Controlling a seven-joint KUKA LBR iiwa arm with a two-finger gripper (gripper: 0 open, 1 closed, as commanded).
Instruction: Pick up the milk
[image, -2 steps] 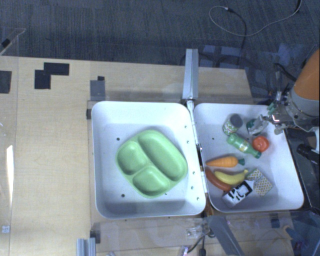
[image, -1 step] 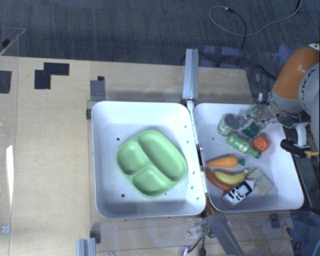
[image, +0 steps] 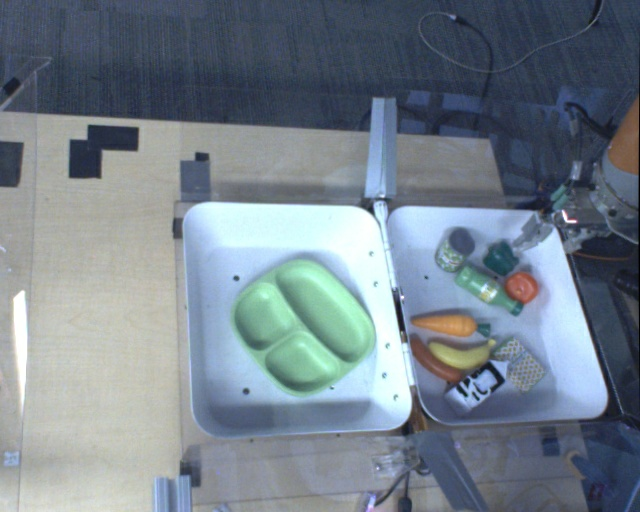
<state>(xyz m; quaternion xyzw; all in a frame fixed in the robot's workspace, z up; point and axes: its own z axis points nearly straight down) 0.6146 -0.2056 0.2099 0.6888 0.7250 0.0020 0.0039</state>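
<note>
The milk (image: 479, 385) is a small white carton with black patches. It lies at the front of the right bin (image: 590, 385), just below a banana (image: 462, 352). My gripper (image: 533, 233) hangs over the bin's far right corner, near a teal object (image: 500, 258). It is well behind the milk and apart from it, with nothing visibly in its grasp. The grey arm with its orange band (image: 625, 150) comes in from the right edge.
The right bin also holds a small jar (image: 456, 250), a green bottle (image: 486, 287), an orange-red item (image: 522, 289), a carrot (image: 447, 324), a red piece (image: 428, 359) under the banana and a chequered packet (image: 522, 366) touching the milk. The left bin (image: 210, 400) holds a green divided plate (image: 303, 325).
</note>
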